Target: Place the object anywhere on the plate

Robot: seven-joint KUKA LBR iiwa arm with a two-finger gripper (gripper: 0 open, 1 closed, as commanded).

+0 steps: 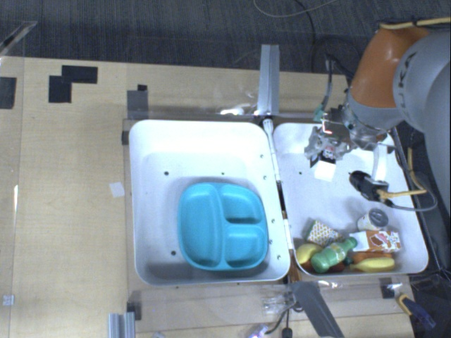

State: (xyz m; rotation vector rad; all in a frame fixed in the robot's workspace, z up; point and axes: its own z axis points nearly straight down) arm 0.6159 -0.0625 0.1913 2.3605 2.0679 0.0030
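gripper [323, 150] over right bin [299, 189], finger state unclear; blue plate [222, 225] in left bin [151, 189].

The light is bright and even, and it seems to come from above. The two shallow white plastic bins [204, 136] shine almost pure white, so their far walls are hard to make out. A soft grey shadow lies inside the left bin, along its left wall and under the near edge of the light blue plastic plate with three sections [224, 225]. The blue plate has a gentle shine on its raised ridges. The dark grey carpet floor [141, 5] at the top looks dim. The picture is a little soft and grainy, and small things at the near right corner look fuzzy. The big grey and orange robot arm [405, 62] looks slightly blurred.
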